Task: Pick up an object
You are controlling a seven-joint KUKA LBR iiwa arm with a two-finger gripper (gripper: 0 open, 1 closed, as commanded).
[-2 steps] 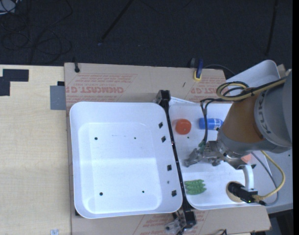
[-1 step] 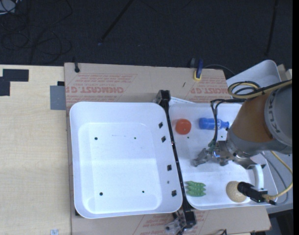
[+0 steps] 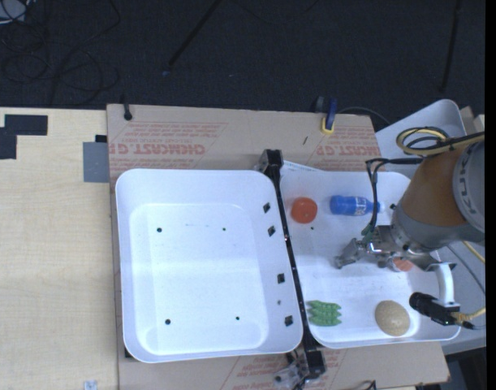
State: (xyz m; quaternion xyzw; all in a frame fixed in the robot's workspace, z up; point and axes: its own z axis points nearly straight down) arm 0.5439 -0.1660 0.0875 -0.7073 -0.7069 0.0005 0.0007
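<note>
An object is not seen held; the gripper (image 3: 342, 260), mid-right of frame, cannot be told open or closed. The orange ball (image 3: 304, 210) could be knocked aside.

**What the arm is covering, and what is too small to read**

The arm (image 3: 442, 197) is running off the frame at 3 o'clock, so its upper part is cut off. The gripper (image 3: 351, 257) is showing as a small grey blur, and its tips are too fine to read. A reddish thing (image 3: 403, 264) is peeking out beneath the wrist, mostly hidden. The arm is also covering the right bin (image 3: 353, 331) at its 3 o'clock rim.
</note>
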